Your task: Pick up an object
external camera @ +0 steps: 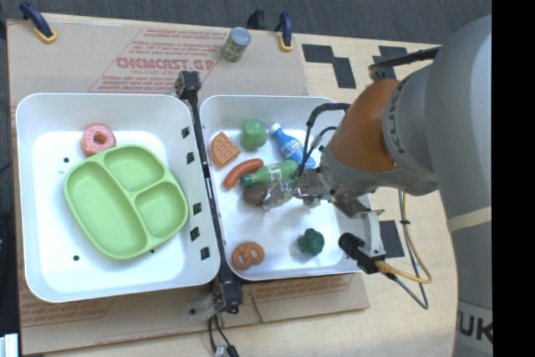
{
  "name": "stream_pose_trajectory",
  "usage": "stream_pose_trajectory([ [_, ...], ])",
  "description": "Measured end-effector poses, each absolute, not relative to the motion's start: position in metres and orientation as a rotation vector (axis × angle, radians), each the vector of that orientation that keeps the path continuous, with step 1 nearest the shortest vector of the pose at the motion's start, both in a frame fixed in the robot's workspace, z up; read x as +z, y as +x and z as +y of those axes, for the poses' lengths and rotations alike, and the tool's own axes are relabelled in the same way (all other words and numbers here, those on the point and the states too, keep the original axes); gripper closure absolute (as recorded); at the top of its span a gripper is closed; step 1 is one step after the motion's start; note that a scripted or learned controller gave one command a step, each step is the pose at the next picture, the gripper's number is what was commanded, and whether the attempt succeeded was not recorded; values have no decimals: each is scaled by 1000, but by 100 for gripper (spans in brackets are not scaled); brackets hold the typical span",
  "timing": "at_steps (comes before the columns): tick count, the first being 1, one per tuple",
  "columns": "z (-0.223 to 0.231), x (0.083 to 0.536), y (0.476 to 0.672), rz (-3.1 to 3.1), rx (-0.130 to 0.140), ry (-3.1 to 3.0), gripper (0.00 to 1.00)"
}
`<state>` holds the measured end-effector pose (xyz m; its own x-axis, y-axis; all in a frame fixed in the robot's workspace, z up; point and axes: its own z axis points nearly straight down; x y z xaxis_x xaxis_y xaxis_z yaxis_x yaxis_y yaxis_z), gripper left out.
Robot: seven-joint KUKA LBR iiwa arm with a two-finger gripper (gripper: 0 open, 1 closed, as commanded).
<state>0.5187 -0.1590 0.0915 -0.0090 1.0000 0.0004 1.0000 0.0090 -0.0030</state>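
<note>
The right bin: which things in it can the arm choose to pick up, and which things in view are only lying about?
For the job, in the right bin:
waffle, green ball, blue bottle, hot dog, green bottle, broccoli, pretzel; gripper.

Lying about:
green divided plate and donut in the left bin; small jar on the board.

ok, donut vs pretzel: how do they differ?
The donut is pink with a round ring shape; the pretzel is brown and twisted into loops. The donut lies in the left bin, just above the green divided plate; the pretzel lies in the right bin, near its front left corner. The gripper works in the pretzel's bin, not the donut's. Both are small toy foods lying flat, untouched.
</note>
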Motion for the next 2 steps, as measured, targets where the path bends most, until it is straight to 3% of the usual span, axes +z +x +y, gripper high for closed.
stream_pose_trajectory([
  [1,-160,102,519,-2233,3,-2207,100],
  [2,-183,233,496,-2229,-1,-2219,100],
])
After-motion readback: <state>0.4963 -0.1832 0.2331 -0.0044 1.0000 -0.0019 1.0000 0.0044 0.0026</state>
